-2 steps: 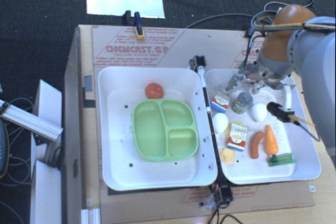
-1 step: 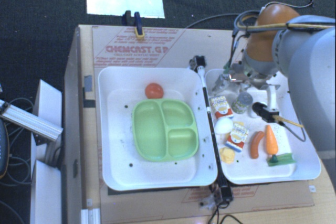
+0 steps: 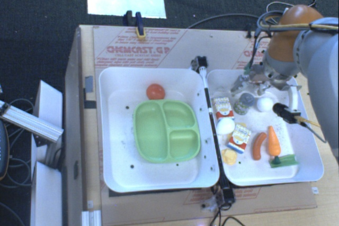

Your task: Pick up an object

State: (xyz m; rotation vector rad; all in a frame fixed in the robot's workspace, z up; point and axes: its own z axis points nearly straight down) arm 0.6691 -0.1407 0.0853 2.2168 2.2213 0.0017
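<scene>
Carrot [image 3: 273, 141] sits clear; gripper [image 3: 249, 83] (fingers' state unreadable) hangs over the crowded can [image 3: 244, 102], so it may nudge neighbours.

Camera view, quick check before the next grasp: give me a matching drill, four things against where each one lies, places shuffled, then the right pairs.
Things:
1. tomato
2. carrot
3. green tray
4. gripper

Places:
A. right bin, near its right side, beside the sausage
B. middle of the left bin
C. over the far end of the right bin
D. left bin, just beyond the tray

Pairs: 1-D, 2-A, 3-B, 4-C
</scene>
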